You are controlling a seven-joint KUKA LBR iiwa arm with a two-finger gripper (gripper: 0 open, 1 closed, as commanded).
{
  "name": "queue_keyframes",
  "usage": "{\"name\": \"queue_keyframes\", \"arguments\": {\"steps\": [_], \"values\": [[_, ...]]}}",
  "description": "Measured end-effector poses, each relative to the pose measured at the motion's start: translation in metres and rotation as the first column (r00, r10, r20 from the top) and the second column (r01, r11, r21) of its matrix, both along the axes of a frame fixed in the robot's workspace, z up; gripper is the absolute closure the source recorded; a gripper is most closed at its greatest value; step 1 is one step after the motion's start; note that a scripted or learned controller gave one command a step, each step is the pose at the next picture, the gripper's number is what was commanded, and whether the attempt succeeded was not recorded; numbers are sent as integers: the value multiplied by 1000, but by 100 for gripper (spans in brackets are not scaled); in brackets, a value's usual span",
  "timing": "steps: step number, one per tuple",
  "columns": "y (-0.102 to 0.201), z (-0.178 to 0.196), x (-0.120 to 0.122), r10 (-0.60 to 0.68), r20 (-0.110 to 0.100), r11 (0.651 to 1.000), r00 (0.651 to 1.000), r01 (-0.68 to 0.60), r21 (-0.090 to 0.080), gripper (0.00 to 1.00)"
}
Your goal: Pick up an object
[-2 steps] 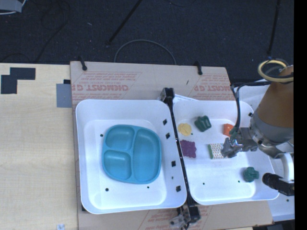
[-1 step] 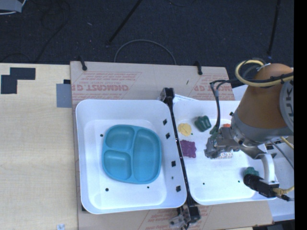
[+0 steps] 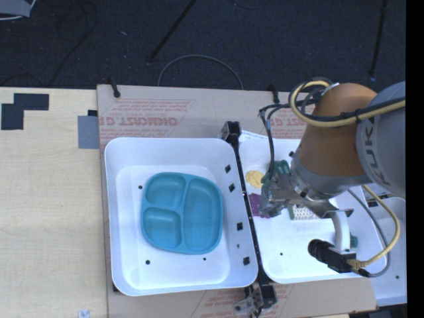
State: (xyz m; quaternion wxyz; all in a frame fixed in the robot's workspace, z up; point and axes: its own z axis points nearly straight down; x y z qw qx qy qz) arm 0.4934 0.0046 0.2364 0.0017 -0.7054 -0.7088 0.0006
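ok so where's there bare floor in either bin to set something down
Left bin: a bare white margin rings the blue divided plate, thin only on the side of the centre divider. Right bin: the near corner beside that divider is bare. Crowded: the right bin's middle, where the gripper hangs by a yellow item and a purple item.

Dark carpeted floor [image 3: 79, 38] beyond bench, thin cable [image 3: 199, 56] looping across. Pale wood benchtop [image 3: 46, 211] under red-printed cardboard sheet [image 3: 165, 114]; black patch [image 3: 23, 108], grey patch [image 3: 87, 131] at left.
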Motion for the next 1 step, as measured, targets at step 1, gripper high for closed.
{"name": "queue_keyframes", "arguments": {"steps": [1], "values": [[52,7,2,0,-1,1000,1000,0,0,100]]}}
